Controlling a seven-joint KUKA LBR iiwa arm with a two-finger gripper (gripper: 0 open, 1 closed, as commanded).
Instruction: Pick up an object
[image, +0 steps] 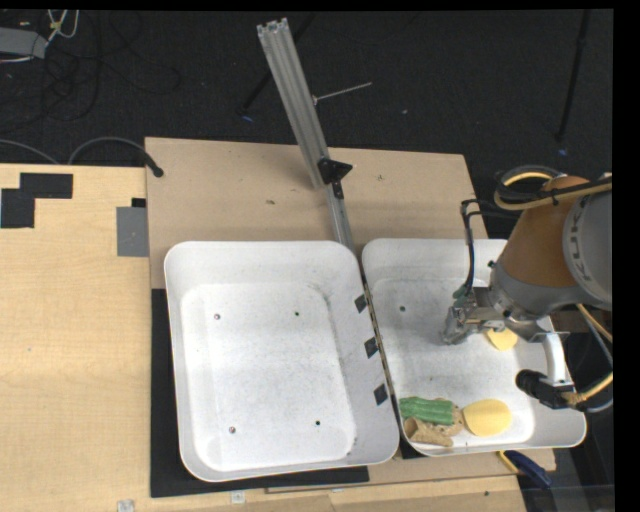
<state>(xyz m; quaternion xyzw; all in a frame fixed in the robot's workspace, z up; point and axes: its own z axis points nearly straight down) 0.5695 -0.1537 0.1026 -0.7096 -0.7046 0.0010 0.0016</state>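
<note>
White plastic bins, two of them, are sitting side by side on the bench: the left bin (265, 350) and the right bin (430, 290), which is carrying every loose object. Along its near edge a green item (428, 408), a tan item (432, 432) and a yellow round piece (487, 417) are lying close together, while a second yellow piece (502, 339) is peeking out just beside the gripper (462, 325). One grey arm (555, 260) is reaching in from the right, gripper hanging low over the right bin's floor; finger state cannot be told.

Dark floor (150, 70) with cables behind a wooden bench (240, 190).
</note>
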